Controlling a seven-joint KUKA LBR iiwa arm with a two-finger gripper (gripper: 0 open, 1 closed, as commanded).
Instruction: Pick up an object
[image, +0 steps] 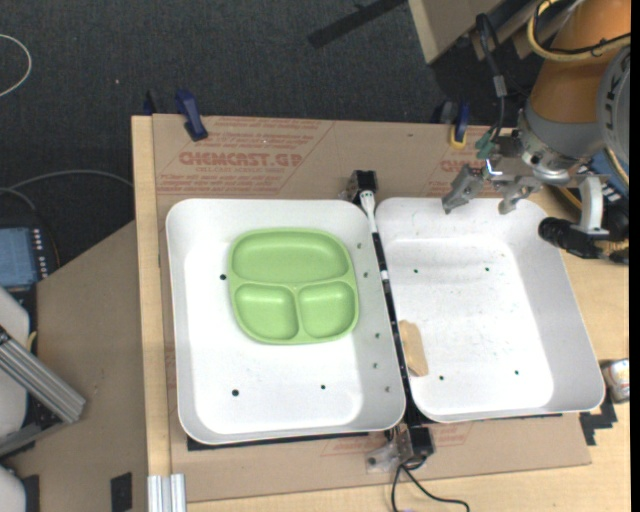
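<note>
Nearest the camera, at the bench's front edge, a small black clamp with trailing wires sits below the seam where the two bins meet. Just behind it lie the two shallow white plastic bins side by side: the left bin and the right bin.

Taking the left bin as the landmark, the pale green moulded plastic tray with three compartments lies flat inside it, toward its middle and back, one wide compartment at the far side and two smaller ones nearer the camera. It is the only clear candidate for picking. Just across the left bin's right-hand rim, on the floor of the right bin, lies a small tan scrap that looks like tape or card; it may be fixed down and is a doubtful target.

Farther back, beyond the left bin's far right corner and above the right bin's back rim, hangs the grey two-finger gripper, with the arm's orange band above it. Its two fingers stand apart, with nothing between them.

As a judgement, the task is at its start: the approach has not begun. The next move calls for travelling across the shared rim to above the green tray, descending with the jaws spread, and closing on a raised edge or divider wall, since the tray's flat body is too broad to span.
</note>
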